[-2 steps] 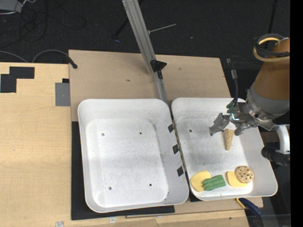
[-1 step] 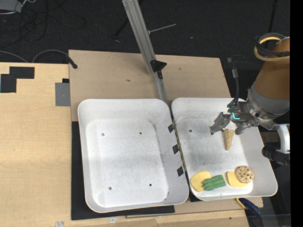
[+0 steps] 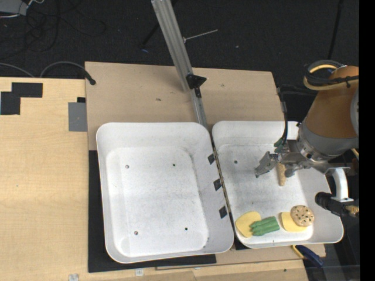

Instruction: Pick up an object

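Arm (image 3: 331,113) reaches in from the right, wrist over the right bin (image 3: 246,136). Gripper (image 3: 275,167) hangs above the bin's middle; one grey finger (image 3: 263,165) angles left and a tan one (image 3: 282,173) points down, so they read as spread apart with nothing between them.

Candidate objects all sit in a cluster at the near edge of the right bin: a yellow piece (image 3: 246,221), a green piece (image 3: 265,226) lying across it and touching, then a second yellow piece (image 3: 292,223) with a brown speckled cookie-like disc (image 3: 302,215) resting on top. Probably pushed or dropped there, since they crowd the near wall.

Gripper is well apart from that cluster, farther into the bin, over bare floor. Judgement: no grasp yet; this looks like a hover or approach pose, not a pick.

Left bin (image 3: 117,139) holds no objects, likely the drop side.

Risk: objects are stacked and hard against the near wall, so a finger may hit the rim or nudge the neighbour. The green piece on top looks like the easiest target.
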Action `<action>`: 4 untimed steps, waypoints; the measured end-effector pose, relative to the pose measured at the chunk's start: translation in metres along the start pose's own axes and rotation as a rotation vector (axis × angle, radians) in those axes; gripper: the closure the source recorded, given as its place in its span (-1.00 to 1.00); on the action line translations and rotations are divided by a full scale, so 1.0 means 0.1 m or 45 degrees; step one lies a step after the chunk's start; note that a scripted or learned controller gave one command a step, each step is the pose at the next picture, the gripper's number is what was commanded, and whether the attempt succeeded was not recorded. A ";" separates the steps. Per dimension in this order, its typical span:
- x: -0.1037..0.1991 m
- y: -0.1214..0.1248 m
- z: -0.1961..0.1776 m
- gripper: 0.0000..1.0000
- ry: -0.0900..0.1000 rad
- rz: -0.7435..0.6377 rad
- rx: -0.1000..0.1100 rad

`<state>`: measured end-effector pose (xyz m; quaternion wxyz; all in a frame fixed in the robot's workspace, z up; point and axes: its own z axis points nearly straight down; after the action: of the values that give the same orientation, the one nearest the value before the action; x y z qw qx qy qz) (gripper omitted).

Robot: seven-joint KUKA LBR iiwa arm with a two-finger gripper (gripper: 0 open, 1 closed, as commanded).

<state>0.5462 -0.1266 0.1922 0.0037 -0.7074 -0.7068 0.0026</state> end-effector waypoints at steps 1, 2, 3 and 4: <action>0.01 -0.11 0.55 -1.00 0.001 0.000 0.001; 0.01 -0.10 1.01 -1.00 -0.002 0.000 -0.010; 0.00 -0.11 0.89 1.00 0.000 0.009 -0.010; -0.03 -0.02 0.43 1.00 -0.002 -0.001 -0.014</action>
<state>0.5434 -0.1292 0.1488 -0.0007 -0.7070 -0.7072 -0.0005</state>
